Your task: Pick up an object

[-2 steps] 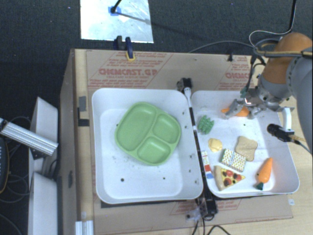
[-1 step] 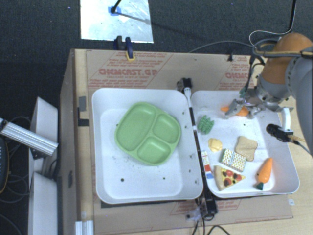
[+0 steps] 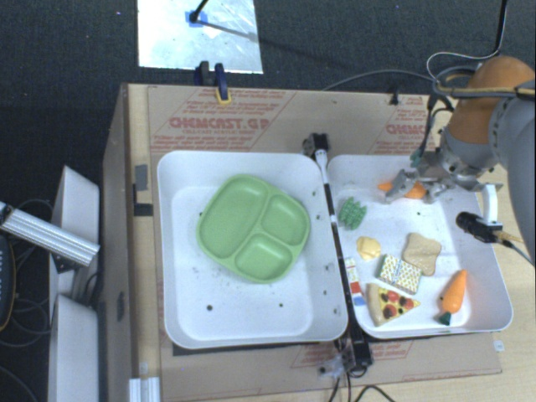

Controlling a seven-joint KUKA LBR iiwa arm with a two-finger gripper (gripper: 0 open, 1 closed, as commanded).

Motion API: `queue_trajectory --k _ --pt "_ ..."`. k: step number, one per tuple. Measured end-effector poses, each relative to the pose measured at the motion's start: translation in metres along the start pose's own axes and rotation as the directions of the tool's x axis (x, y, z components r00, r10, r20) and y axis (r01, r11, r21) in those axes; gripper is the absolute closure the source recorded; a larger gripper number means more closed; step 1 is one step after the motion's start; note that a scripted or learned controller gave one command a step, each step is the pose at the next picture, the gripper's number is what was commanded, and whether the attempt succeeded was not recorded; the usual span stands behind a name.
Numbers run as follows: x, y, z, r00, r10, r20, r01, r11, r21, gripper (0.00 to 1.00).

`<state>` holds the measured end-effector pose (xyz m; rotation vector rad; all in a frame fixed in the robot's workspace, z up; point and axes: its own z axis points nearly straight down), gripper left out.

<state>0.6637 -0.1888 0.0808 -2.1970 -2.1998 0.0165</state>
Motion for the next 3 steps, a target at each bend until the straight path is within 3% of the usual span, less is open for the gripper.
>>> queue_trajectory --k 1,3 --pt "-0.009 0.0 0.001 1.0 -0.002 -0.012 0.002 1.0 0.007 0.0" --pt "0.004 0.0 0.0 1.0 0.002 0.008 -0.002 1.0 -0.006 0.0"
